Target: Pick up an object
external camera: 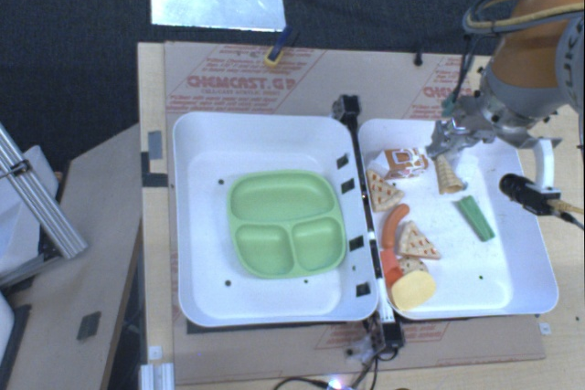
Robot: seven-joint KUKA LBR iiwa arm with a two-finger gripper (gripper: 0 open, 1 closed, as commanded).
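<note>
The right bin (526, 283) holds toy foods: a wrapped pastry (403, 163), a waffle cone (448, 174), a green block (476, 218), two pizza-like wedges (382, 191) (418, 243), a red sausage (395, 224), an orange piece (390, 266) and a yellow round piece (413, 289). My gripper (445, 138) hangs over the bin's far part, just above the cone's upper end and right of the pastry.
The left bin (196, 160) holds a green divided tray (284, 223). A black clip strip (358, 205) runs between the bins. A black part (526, 192) of the arm juts over the right bin's right side. Cardboard lies under both bins.
</note>
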